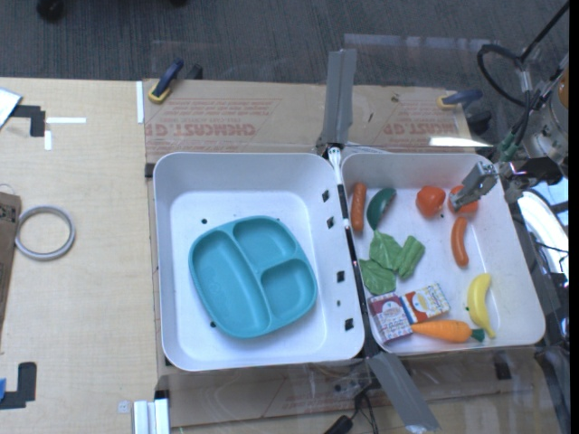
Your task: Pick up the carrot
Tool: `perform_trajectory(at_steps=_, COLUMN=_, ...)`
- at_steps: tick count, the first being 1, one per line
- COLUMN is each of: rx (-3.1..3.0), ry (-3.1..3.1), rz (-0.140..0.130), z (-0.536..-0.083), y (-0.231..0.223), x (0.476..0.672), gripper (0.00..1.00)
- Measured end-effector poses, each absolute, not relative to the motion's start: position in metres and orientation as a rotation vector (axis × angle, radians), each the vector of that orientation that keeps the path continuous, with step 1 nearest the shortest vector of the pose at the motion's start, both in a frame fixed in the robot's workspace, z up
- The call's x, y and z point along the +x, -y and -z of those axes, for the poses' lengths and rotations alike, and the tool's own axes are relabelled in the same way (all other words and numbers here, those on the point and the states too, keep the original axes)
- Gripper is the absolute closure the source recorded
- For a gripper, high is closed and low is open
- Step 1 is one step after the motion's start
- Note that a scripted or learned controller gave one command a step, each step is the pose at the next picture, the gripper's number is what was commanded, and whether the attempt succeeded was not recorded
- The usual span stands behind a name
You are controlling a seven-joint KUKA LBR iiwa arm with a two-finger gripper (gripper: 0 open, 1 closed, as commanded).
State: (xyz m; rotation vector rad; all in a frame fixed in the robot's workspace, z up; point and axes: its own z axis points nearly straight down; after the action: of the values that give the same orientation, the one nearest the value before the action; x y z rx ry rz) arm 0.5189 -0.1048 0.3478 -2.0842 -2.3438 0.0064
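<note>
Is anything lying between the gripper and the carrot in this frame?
Yes. The gripper sits at the right bin's far side, the carrot at its near edge. A red sausage and a banana lie roughly between; from above, nothing covers the carrot.

2 bins sit side by side: the left bin [172,269] holds a divided plate [252,276]; in the right bin [516,242], the carrot [443,331] lies along the near wall, between a box [409,311] and a banana [479,303].
</note>
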Motion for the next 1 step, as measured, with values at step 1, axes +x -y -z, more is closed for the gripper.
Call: perform_trajectory(at_steps=1, rx=-2.292, ry=2.139, rz=-0.011, z=-0.1566, y=0.0979, x=0.4778, gripper=0.00)
